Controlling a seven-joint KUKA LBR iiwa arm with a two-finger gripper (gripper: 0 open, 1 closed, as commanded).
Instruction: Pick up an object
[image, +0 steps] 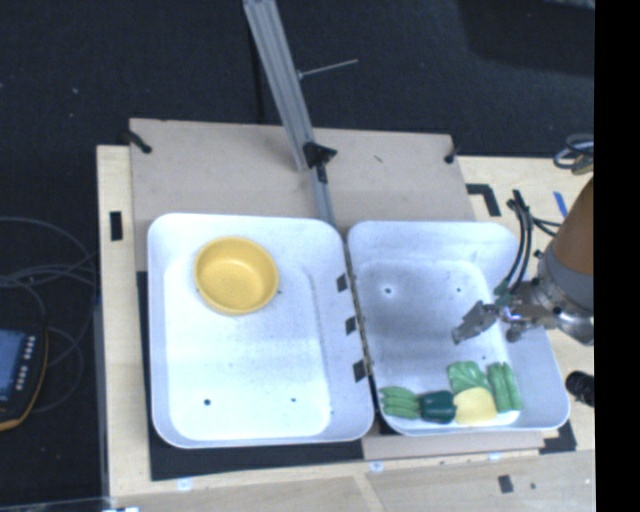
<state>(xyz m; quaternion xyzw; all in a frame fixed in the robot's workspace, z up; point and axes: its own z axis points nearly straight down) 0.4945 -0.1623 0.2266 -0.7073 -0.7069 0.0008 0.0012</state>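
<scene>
My two-finger gripper (478, 322) hangs over the right part of the right-hand shallow white bin (400, 250), at the middle right of the frame, reaching in from the right edge. One grey finger (470, 324) points left and down toward the bin floor. Nothing sits between my fingers, but from this angle I cannot tell how far apart they stand.

The things I could pick lie in a cluster along the bottom edge of that same bin, lower right of the frame, below my gripper and apart from it. From left to right: a small light-green bean-shaped piece (399, 401), a dark-green blocky piece (437, 406) touching it, a pale-yellow rounded piece (475, 405) just beside that, and a green ridged pepper-like piece (503, 385) at the far right. Another green lump (464, 376) sits just above the yellow one.

In the left-hand shallow white bin (250, 400), a round yellow plastic bowl (237, 275) rests upright in the upper left corner, well apart from everything else.
</scene>
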